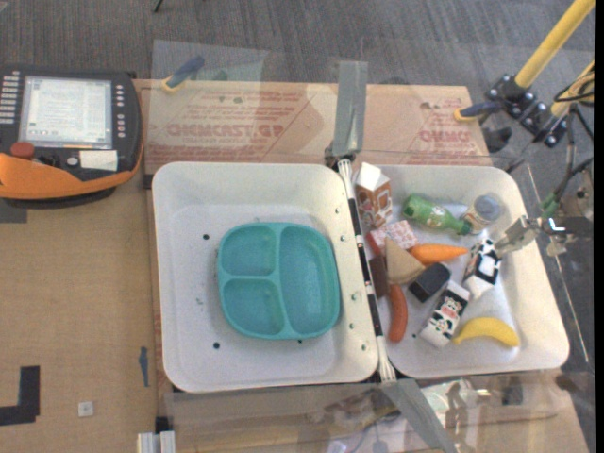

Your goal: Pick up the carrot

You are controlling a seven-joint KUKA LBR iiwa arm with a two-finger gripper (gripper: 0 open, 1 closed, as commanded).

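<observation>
Gripper (pixel 522 234) is showing faintly at the right bin's (pixel 543 300) far right rim, and whether it is spread or pressed together cannot be told from this view. Nothing is sitting in it, so the pick is judged not yet begun: approach, closure and lift are all outstanding. Carrot (pixel 439 251) is lying flat in the middle of the right bin, pointing its tip rightward, to the camera's left of the gripper and apart from it, just below the green bottle (pixel 434 214).
</observation>
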